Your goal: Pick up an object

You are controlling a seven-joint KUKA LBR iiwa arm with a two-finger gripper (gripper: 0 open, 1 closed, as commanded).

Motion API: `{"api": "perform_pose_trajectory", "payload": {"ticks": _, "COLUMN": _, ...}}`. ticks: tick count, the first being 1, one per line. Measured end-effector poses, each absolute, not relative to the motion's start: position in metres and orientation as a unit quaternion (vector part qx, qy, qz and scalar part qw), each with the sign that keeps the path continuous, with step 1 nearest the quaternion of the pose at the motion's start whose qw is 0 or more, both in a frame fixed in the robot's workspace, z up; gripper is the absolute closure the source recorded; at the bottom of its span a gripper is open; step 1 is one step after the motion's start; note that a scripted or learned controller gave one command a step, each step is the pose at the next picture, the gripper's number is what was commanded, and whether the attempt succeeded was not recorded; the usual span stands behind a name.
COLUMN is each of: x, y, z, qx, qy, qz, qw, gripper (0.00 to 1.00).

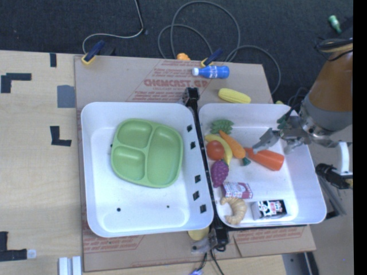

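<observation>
Two white bins sit on a brown bench, and the gripper [275, 140] hangs open just above the big orange carrot [266, 158] in the right bin [304, 179] — holding nothing, so the pick-up is not done yet.

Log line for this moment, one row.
gripper: above right bin, by large carrot | grasp: none seen | green plate: left bin
</observation>
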State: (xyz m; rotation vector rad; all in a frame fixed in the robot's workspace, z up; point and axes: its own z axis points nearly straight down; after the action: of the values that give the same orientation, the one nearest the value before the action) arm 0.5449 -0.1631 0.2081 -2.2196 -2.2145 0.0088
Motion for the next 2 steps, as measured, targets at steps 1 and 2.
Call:
{"api": "perform_pose_trajectory", "payload": {"ticks": 1, "x": 0.549, "y": -0.13, "z": 0.101, "qx": -0.708, "qy": -0.707, "qz": -0.0001, "qw": -0.002, "gripper": 0.0}}
{"api": "perform_pose_trajectory", "payload": {"ticks": 2, "x": 0.597, "y": -0.108, "z": 0.086, "qx": -0.706, "qy": -0.708, "qz": 0.0001, "qw": -0.002, "gripper": 0.0}}
